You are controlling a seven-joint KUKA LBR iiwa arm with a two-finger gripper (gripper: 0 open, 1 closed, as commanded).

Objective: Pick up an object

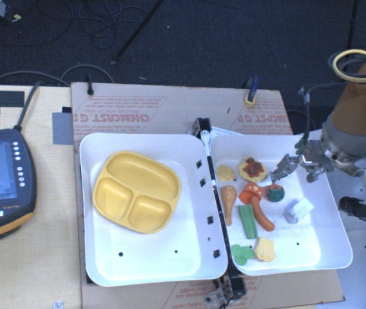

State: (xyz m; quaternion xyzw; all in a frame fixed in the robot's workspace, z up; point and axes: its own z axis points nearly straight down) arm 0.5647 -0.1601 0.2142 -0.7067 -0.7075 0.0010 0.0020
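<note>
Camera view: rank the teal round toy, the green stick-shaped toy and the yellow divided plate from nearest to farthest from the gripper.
1. Teal round toy, right bin, just below the gripper.
2. Green stick-shaped toy, right bin, lower and further left.
3. Yellow divided plate, left bin, across the divider.

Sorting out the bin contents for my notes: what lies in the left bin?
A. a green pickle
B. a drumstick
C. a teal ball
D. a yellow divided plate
D: the yellow divided plate lies alone in the left bin, while the small food toys sit in the right bin.
</note>
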